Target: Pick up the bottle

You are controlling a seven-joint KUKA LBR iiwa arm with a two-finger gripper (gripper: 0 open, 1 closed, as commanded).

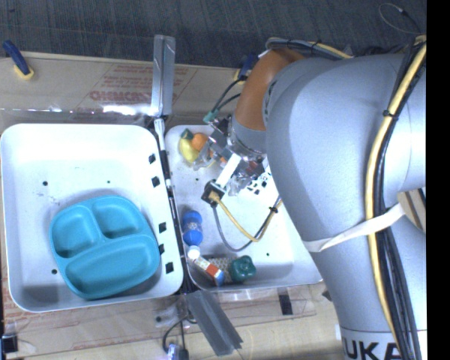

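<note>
White-capped bottle (208, 267) lies flat, well apart from hand (226, 160), below it in view. Long side slants. Hand open or closed: can't tell.

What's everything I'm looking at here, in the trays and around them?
bins: two, white, side by side on the bench
divided plate: one, teal blue, left bin, near half
bottle: one, small, white cap and red-blue label, lying by the right bin's near wall
blue object: one, right bin by its left wall; too small to name
green object: one, dark green, right of the bottle
yellow piece: one, right bin's far left corner
orange piece: one, beside the yellow piece
clamp: one, blue, bench's far left corner
arm: one, grey with orange band, from the right
gripper: one, over the right bin's far half
</note>
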